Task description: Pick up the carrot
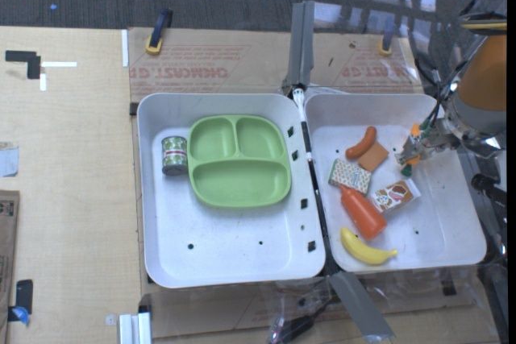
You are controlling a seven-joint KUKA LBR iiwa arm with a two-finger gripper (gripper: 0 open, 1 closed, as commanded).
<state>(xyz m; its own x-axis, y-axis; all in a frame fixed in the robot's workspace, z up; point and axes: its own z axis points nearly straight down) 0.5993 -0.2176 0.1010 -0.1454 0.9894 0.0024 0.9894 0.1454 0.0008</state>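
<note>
In the right-hand shallow white bin [451, 250], toward its right wall, what appears to be the small orange toy carrot with a green tip [408, 164] lies at the grey metal gripper [414, 149], whose opening cannot be told, so in my judgement it should centre squarely across the carrot's width, clear of the printed cardboard snack box [393, 196] nearby.

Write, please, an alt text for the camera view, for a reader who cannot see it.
The gripper is low in the right bin, around a small orange carrot, near a sausage, a red bottle and a banana. The left bin holds a green plate and a can.
</note>
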